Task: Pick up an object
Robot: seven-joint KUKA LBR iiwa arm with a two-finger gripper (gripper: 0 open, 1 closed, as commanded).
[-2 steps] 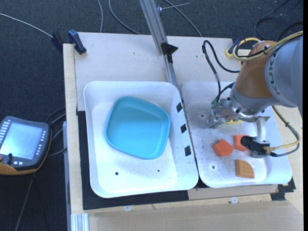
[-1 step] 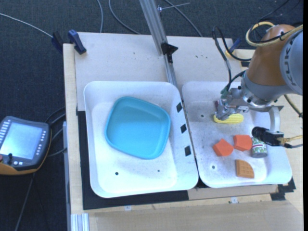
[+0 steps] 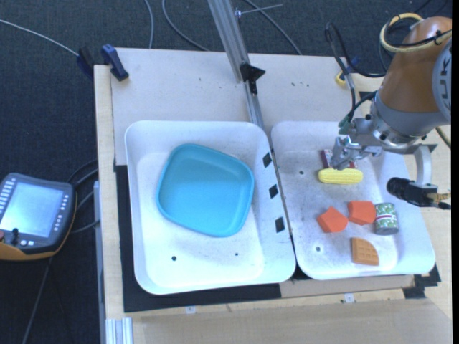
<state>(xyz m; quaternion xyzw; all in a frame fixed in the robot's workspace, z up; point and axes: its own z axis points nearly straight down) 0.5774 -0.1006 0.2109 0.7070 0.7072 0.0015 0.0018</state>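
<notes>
Reaching in from the right, a grey KUKA arm [image 3: 416, 84] with an orange upper section lowers its gripper [image 3: 346, 155] over the right-hand white bin [image 3: 301, 213], 1 of 2 shallow bins set side by side on a pale bench [image 3: 179, 84]. The gripper hangs just above a yellow corn cob [image 3: 340, 176] lying on its side in the upper half of that bin, with a small pink-and-white item [image 3: 327, 156] just beside the cob's left end; from this angle it cannot be told whether the fingers are spread or pressed together, or whether they touch the cob. Lower in the same bin sit 2 orange-red blocks [image 3: 332, 220] [image 3: 361, 212], a small green-labelled can [image 3: 386, 218] touching the right-hand block, and a tan waffle-patterned piece [image 3: 364, 251] nearest the front rim. The left-hand white bin [image 3: 143, 192] holds a blue square plate [image 3: 206, 189]. A slanted aluminium rail [image 3: 226, 27] crosses the bench top, and a handheld control pendant [image 3: 32, 213] rests on the dark floor at left.
</notes>
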